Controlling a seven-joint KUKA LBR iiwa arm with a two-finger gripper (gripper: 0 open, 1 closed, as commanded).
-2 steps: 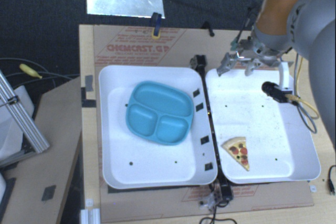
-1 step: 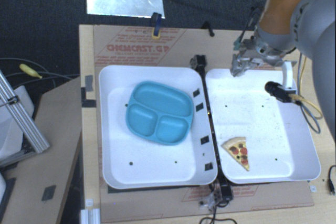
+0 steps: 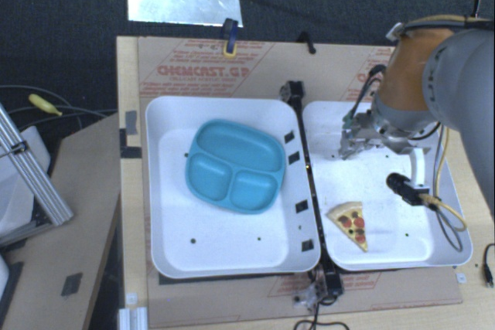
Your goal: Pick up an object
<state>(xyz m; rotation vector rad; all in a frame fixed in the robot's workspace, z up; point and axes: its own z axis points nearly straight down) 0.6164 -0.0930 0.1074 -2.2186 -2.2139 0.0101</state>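
A toy pizza slice [image 3: 350,222] lies near the front of the right bin [image 3: 433,247]. A blue divided plate [image 3: 235,165] rests in the middle of the left bin [image 3: 174,243]. My gripper [image 3: 346,149] hangs over the back left part of the right bin, well behind the pizza slice and apart from it. Nothing shows between its tips, which sit close to the bin floor.
A black divider with clips [image 3: 302,158] runs between the two bins. The grey arm with its orange band [image 3: 410,73] fills the back right of the right bin. A cardboard sheet [image 3: 203,69] lies under the bins.
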